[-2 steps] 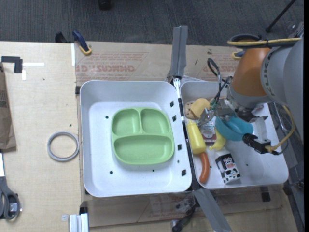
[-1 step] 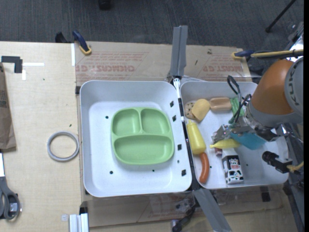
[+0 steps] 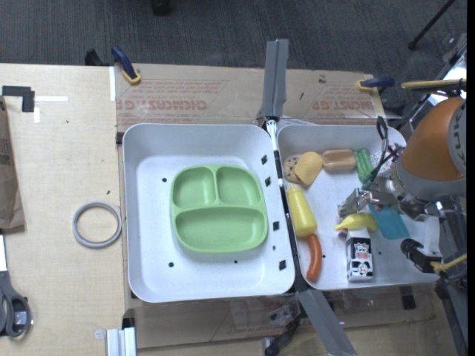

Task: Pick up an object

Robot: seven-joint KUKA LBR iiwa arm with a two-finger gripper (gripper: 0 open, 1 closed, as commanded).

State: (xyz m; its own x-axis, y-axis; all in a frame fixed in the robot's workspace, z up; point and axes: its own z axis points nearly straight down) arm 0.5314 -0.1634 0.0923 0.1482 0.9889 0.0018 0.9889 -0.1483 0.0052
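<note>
The right bin point(image 3: 326, 136) holds several toy foods. A yellow bottle point(image 3: 301, 211) lies along its left wall, with a red sausage point(image 3: 314, 258) below it. Near the front edge stands a small milk carton point(image 3: 361, 259). At the back are a yellow wedge point(image 3: 305, 167), a tan bun point(image 3: 338, 159) and a green piece point(image 3: 363, 165). A yellow banana point(image 3: 356, 222) lies mid-bin beside a teal piece point(image 3: 391, 223). My gripper point(image 3: 356, 202) hangs just above the banana's upper edge, the grey arm with its orange band point(image 3: 438, 143) coming in from the right.
The left bin point(image 3: 141, 199) carries a green divided plate point(image 3: 219, 208). On the bench to the left lie a grey tape ring point(image 3: 97, 223), scissors point(image 3: 13, 314) and a brown bag point(image 3: 9, 176). A grey divider post point(image 3: 275, 76) stands between the bins at the back.
</note>
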